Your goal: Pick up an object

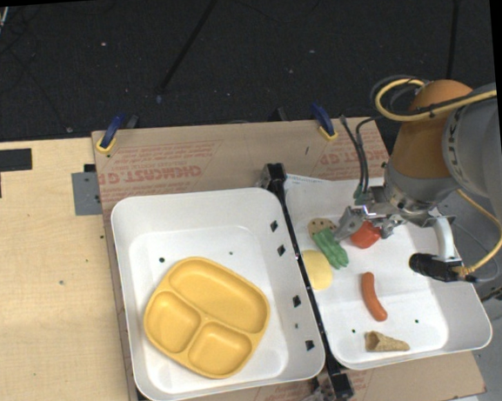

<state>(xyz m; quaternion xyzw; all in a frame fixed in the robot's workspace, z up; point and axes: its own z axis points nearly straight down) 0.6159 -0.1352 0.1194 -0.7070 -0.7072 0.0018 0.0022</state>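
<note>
Right at the claw (364,225) sits a small red object (365,237) in the upper part of the right bin (471,324), pressed up against the metal fingers; it looks to be caught between them, though the tips are too tangled with it to be sure of a firm hold. The claw reaches in low over that bin, hanging off the grey arm (478,145) with its orange band (428,132) up behind and to the right.

Just left of the claw lies a green toy vegetable (331,248), slanting down the bin, and touching its upper end is a small tan cookie-like piece (321,227). Below and left of the claw, a pale yellow lump (316,270) rests against the bin's left wall, touching the green piece. Straight below the claw, a red sausage (373,296) lies well apart from it, and further down still a tan wedge (386,342) sits near the bin's lower rim.

Far off to the claw's left, the left bin (139,222) holds a yellow divided plate (206,316), lying flat. Both bins rest on cardboard (186,162) clamped to the counter (41,301).
</note>
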